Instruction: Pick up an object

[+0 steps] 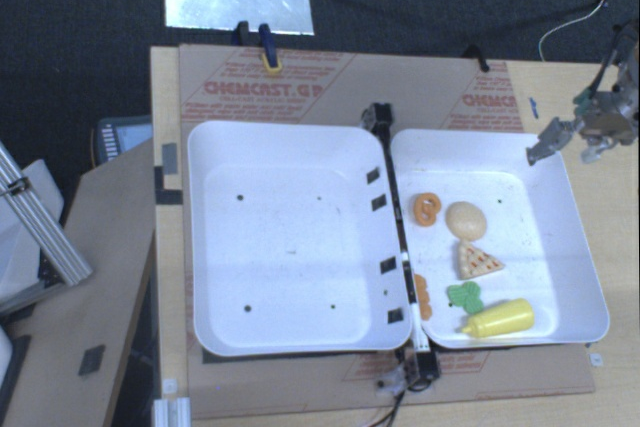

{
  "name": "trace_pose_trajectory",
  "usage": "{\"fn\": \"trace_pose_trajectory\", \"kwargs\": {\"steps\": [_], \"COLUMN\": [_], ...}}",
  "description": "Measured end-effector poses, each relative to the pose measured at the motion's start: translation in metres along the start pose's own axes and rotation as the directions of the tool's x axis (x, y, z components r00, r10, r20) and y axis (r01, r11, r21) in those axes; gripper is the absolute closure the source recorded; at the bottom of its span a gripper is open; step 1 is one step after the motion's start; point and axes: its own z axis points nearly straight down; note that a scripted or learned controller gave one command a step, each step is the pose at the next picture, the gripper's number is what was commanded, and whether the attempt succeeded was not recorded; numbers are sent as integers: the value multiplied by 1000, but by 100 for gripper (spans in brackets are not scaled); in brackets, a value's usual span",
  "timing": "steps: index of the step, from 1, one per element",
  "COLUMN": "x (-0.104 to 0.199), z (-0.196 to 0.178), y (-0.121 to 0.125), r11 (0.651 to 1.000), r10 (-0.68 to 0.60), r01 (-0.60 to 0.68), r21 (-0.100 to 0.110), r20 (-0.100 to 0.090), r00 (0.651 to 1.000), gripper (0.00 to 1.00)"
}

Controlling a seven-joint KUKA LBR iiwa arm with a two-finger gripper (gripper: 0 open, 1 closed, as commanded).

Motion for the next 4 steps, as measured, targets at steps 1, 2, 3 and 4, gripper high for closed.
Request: {"fn": "trace_pose_trajectory", "kwargs": {"steps": [1, 2, 3, 4], "x": [7, 6, -17, 67], "z": [-133, -136, -265, -256], "y": [49, 47, -15, -17], "r11": [1000, 1000, 1000, 1000], "r10": [-5, -7, 5, -8], "r01": [5, 7, -4, 8], "r21": [-17, -6, -14, -1], "r20": [5, 3, 5, -2], "r00": [1000, 1000, 1000, 1000], "gripper": [0, 100, 100, 100]}}
